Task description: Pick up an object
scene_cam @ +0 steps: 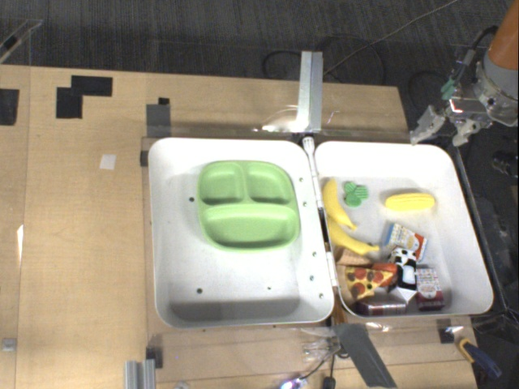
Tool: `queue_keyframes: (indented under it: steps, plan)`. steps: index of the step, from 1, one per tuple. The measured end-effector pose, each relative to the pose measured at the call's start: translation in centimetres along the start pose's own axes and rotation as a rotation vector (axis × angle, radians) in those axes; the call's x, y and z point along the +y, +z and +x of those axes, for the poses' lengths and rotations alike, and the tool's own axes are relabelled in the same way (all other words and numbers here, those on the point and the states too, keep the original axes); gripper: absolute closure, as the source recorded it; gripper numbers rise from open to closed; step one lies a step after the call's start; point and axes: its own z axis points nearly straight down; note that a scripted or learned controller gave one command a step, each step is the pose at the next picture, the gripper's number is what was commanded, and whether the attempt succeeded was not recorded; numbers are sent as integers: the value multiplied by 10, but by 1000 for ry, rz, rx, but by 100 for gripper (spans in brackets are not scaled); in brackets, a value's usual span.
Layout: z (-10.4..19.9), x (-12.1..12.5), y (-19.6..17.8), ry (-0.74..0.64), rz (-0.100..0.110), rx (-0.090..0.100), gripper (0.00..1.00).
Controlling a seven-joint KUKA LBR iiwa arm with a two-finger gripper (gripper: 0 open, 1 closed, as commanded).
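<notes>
Looking down on the bench, you see its pale wooden top carrying two shallow white bins set side by side, which keeps the work within the arm's reach from the right. The left bin holds a green divided tray lying flat near its middle, apart from the walls. The right bin holds all the candidate objects, so that is where you should expect a pick.

The arm sits at the upper right, outside the right bin's far corner, with the end effector hanging just beyond the rim; I cannot tell whether it is released or clenched, and nothing shows in it. I judge the pick has not yet begun.

Among the objects, a banana lies along the bin's left wall, which could crowd a grasp. A yellow corn cob lies alone on bare floor, well apart from the rest, and looks the easiest target. A pizza slice toy and small cartons crowd the near corner, touching each other. A small green toy sits just beside the banana's upper end.
</notes>
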Motion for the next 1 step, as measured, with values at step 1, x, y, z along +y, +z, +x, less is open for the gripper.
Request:
queue_keyframes:
  steps: [1]
  plan:
    - [62,7,108,3,2,1,0]
